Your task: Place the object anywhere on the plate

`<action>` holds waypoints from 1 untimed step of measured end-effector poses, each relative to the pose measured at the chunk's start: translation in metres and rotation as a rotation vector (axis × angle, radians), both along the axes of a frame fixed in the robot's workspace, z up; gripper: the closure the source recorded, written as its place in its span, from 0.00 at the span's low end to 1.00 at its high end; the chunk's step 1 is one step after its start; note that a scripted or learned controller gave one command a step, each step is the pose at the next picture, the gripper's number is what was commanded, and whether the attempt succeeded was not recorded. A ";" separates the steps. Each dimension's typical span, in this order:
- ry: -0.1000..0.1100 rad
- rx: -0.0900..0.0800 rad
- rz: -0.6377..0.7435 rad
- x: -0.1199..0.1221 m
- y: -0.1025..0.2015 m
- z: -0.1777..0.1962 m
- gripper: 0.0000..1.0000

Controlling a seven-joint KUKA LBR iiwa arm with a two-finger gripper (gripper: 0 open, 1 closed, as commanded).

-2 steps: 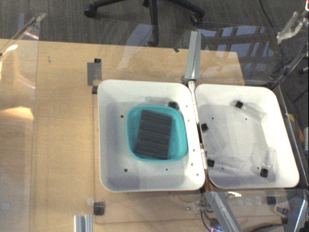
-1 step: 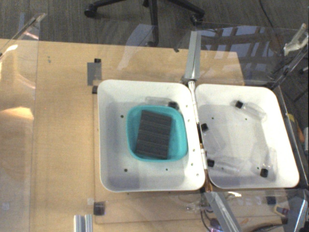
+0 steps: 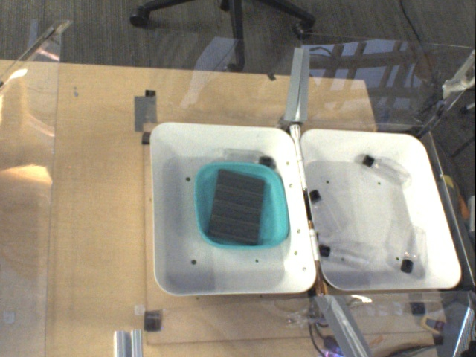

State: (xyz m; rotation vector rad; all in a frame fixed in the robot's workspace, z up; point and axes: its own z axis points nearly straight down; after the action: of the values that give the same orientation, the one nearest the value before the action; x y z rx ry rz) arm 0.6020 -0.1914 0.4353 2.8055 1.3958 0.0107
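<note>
Dark grey ridged block (image 3: pixel 236 206) flat on teal plate (image 3: pixel 278 213), plate inside left white bin (image 3: pixel 169 236)

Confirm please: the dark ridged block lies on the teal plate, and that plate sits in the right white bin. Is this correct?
Not quite. The camera view shows the dark ridged block lying on the teal plate, but that plate sits in the left white bin, not the right white bin.
</note>
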 end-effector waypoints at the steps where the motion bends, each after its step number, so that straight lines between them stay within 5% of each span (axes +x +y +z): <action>1: 0.000 0.001 -0.110 -0.021 -0.005 0.000 0.00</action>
State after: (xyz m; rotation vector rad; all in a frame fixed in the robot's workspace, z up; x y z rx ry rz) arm 0.5808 -0.1960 0.4356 2.8786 1.2392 0.0108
